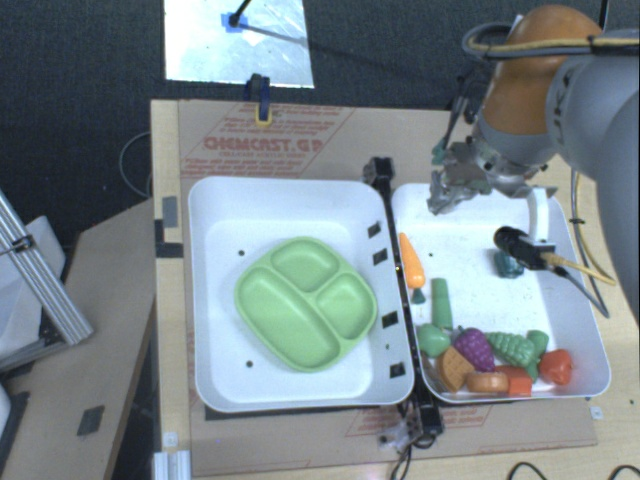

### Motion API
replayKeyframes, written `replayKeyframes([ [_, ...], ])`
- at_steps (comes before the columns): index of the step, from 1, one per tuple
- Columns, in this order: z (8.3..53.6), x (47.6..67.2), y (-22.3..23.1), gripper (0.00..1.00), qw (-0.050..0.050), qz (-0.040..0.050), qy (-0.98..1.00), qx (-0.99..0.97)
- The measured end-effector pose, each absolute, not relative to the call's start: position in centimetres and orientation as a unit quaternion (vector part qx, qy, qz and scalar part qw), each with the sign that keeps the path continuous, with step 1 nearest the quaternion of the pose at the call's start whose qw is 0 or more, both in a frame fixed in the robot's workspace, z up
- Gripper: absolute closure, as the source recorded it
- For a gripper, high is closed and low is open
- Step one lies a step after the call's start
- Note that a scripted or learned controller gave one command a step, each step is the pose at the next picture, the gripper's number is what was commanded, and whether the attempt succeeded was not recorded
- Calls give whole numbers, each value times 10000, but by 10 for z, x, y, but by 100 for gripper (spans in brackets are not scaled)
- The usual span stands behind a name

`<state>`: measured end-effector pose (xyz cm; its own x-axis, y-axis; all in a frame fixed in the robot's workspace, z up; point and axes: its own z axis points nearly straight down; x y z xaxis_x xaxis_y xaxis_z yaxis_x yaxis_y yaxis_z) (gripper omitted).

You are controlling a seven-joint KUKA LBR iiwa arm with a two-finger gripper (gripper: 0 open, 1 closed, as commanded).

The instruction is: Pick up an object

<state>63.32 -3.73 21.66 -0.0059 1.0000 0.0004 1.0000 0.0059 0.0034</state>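
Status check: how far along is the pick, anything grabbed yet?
Nothing looks picked. The gripper hangs over the far end of the right bin, with no item seen between its fingers. The toy food pile sits at the near end and the carrot by the divider. Descent, grasp and lift remain.
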Motion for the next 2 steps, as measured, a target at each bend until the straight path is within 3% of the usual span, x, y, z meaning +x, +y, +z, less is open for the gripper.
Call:
replayKeyframes([
  [1, 232, 633, -39, 100, 11, 12, 7093, 7049],
  [2, 215, 634, -35, 100, 7, 3, 7093, 7049],
])
